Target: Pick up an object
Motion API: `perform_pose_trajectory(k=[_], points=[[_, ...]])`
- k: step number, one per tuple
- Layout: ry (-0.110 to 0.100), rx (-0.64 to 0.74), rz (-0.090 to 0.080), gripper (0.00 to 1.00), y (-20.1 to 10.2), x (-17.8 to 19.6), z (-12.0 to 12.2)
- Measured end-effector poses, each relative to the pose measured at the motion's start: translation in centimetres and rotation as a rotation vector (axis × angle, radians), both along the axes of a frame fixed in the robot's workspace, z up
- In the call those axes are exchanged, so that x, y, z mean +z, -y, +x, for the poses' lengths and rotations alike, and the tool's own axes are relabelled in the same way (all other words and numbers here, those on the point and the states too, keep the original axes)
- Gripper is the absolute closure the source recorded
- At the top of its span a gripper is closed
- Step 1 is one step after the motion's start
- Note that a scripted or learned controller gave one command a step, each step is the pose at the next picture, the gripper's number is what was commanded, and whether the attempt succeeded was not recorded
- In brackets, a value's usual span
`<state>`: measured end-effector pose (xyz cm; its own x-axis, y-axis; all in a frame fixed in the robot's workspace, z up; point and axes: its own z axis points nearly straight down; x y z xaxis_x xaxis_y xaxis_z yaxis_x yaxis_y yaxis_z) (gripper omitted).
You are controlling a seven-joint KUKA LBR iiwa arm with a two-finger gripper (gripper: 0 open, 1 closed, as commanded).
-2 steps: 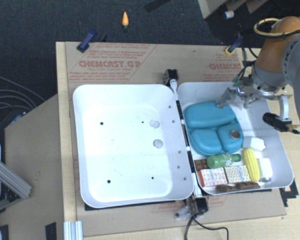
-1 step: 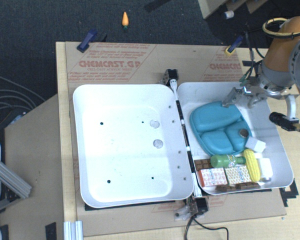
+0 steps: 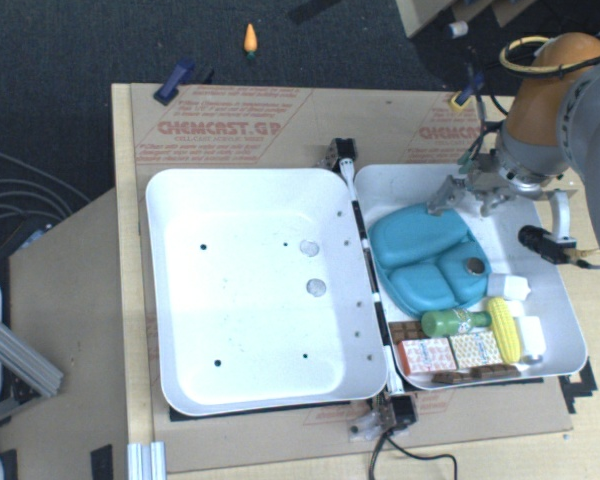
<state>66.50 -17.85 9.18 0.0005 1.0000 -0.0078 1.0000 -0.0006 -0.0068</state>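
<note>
Arm: the grey arm (image 3: 540, 98) with its orange band reaches in from the right, over the far right corner of the right bin (image 3: 405, 186).
Tool: the tool (image 3: 467, 190) hangs above the far end of the right bin, just beyond the blue moulded item (image 3: 425, 258); I cannot tell whether it is spread or pressed together, and nothing is seen pinched in it.
Objects to pick: all lie in the right bin, crowded towards its near end.
Blue moulded item: the largest thing there, against the bin's left wall, with a small dark round cap on its right side.
Green bottle (image 3: 455, 321): on its side, touching the near edge of the blue item.
Corn cob (image 3: 505, 330): yellow, just right of the bottle, pointing front to back.
White block (image 3: 516, 288): just beyond the cob's far tip.
Patterned boxes (image 3: 450, 352): two, side by side, nearer than the bottle.
Brown strip (image 3: 470, 373): along the bin's near wall, beside the boxes.
Left bin (image 3: 240, 308): two small grey discs (image 3: 313, 268) on its floor, right of centre.
Desk (image 3: 130, 298): carries both bins on a printed cardboard sheet (image 3: 230, 128).
Blue clip (image 3: 175, 81): at the sheet's far left edge.
Orange bit (image 3: 250, 38): on the dark floor beyond the desk.
</note>
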Motion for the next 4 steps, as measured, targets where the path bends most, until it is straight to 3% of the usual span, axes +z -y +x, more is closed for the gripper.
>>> perform_pose_trajectory(k=[1, 2, 3, 4], points=[[-0.007, 0.006, 0.023, 0.00, 4.0, -0.1, 0.3], [-0.003, 0.005, 0.017, 1.00, 4.3, 1.2, 0.4], [-0.002, 0.006, 0.020, 0.00, 4.1, 1.2, 0.5], [0.011, 0.001, 0.010, 0.00, 3.1, 0.1, 0.5]])
